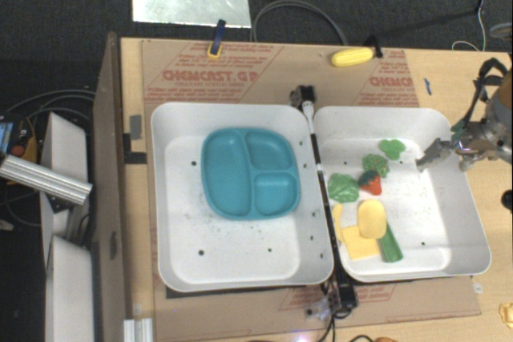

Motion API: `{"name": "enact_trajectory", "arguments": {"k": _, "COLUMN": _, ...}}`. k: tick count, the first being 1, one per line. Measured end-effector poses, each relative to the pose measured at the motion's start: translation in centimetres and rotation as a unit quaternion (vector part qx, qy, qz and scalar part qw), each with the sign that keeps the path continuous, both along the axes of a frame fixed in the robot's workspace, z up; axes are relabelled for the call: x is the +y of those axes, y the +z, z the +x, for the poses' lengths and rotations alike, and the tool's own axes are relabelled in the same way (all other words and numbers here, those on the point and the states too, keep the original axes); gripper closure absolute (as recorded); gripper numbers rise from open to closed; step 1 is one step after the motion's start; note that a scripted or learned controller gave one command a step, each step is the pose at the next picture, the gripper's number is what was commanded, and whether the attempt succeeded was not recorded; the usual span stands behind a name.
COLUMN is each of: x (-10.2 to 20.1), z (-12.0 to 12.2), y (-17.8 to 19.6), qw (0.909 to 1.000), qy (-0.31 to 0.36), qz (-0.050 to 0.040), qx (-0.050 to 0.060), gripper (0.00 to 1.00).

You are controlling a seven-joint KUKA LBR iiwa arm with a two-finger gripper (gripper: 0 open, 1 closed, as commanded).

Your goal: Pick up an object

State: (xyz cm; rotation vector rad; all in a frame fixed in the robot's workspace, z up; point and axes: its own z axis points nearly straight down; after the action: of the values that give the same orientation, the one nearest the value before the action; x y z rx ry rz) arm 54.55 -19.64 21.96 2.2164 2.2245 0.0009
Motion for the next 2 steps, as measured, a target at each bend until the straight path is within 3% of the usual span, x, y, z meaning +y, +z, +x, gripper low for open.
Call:
{"name": "enact_trajectory", "arguments": {"k": 1, "x": 3.0, "z": -4.1, "y": -14.0, "qw": 1.0000, "qy": -0.001, "qz": 0.0016, "qx": 0.002, "gripper": 0.00}}
{"name": "enact_trajectory", "arguments": {"k": 2, "x": 6.4, "z": 4.0, "y": -10.0, "qw": 1.0000, "qy": 0.003, "qz": -0.0003, "qx": -0.005, "gripper": 0.00}}
